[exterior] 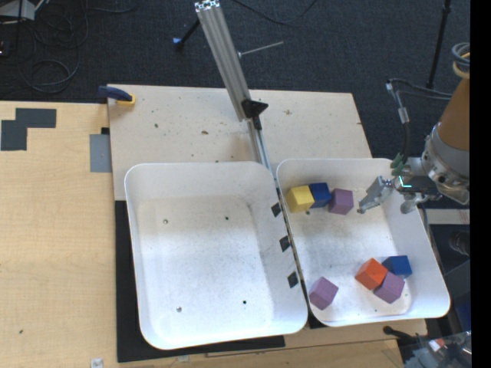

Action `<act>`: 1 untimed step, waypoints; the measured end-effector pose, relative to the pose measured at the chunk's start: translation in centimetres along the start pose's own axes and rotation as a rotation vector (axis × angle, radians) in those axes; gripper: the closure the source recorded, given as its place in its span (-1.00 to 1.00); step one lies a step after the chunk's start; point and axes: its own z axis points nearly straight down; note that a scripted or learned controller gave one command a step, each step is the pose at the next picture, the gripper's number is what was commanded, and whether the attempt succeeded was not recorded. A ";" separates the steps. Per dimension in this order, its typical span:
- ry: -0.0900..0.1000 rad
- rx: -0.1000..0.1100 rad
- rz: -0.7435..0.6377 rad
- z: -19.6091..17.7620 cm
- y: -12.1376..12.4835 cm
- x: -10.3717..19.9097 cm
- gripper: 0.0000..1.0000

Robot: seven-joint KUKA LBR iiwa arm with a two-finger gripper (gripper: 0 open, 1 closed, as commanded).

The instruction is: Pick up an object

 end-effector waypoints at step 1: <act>-0.001 -0.005 0.002 -0.2 0.0 -0.1 -1.00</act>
